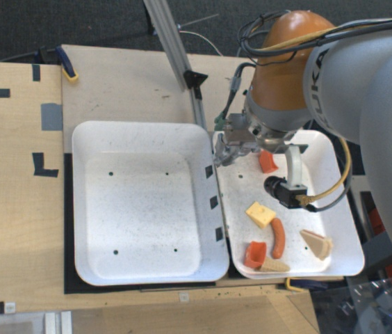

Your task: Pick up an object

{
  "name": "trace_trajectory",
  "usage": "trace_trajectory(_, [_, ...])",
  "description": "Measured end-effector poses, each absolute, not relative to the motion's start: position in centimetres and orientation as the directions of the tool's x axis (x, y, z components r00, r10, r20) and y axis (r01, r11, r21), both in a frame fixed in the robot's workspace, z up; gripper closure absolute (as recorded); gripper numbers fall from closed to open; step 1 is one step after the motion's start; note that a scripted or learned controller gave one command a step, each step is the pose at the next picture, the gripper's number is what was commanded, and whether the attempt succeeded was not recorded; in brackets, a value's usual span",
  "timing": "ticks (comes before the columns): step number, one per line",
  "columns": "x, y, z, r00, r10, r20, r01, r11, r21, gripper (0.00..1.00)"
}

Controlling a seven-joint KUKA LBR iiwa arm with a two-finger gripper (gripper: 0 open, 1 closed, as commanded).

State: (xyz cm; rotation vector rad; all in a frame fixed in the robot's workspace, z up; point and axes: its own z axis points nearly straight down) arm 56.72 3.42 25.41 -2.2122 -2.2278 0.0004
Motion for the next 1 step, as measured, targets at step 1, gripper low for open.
trace_trajectory(1, [58.22,8.86,23.66,-0.007,1.0,0.0,1.0,0.007,-0.003,1.0])
